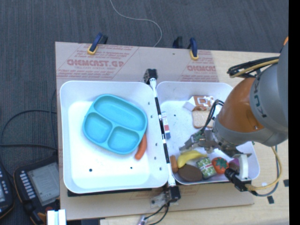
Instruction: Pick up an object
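Yellow banana (189, 156) lies just below my gripper (205, 142); I cannot tell its state, and nothing looks lifted yet, so picking remains.

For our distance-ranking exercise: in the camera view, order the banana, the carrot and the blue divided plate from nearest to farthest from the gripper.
From the gripper:
1. Banana, right bin, just below it.
2. Carrot, left bin, by the divider.
3. Blue divided plate, left bin, farther left.
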You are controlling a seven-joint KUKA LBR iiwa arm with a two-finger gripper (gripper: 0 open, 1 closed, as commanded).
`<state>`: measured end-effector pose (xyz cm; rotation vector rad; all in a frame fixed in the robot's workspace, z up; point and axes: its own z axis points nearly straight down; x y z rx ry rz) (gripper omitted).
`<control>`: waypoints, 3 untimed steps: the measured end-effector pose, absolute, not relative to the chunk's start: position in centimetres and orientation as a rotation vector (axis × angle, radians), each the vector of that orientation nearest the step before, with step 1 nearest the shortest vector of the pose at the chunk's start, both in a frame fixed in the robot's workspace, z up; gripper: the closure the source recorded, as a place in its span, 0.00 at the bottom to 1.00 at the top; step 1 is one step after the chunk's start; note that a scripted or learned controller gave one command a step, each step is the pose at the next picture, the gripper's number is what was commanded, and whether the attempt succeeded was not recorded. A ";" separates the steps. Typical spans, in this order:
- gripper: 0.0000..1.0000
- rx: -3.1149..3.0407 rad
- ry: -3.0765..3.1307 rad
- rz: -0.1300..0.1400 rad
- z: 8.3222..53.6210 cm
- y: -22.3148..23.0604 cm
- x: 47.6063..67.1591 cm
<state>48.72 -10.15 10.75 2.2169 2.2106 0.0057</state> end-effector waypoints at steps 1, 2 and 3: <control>0.00 2.220 2.214 0.000 8.7 -9.6 48.5; 1.00 2.219 2.212 0.005 9.8 -9.6 48.6; 0.00 2.219 2.212 0.005 9.8 -9.6 48.6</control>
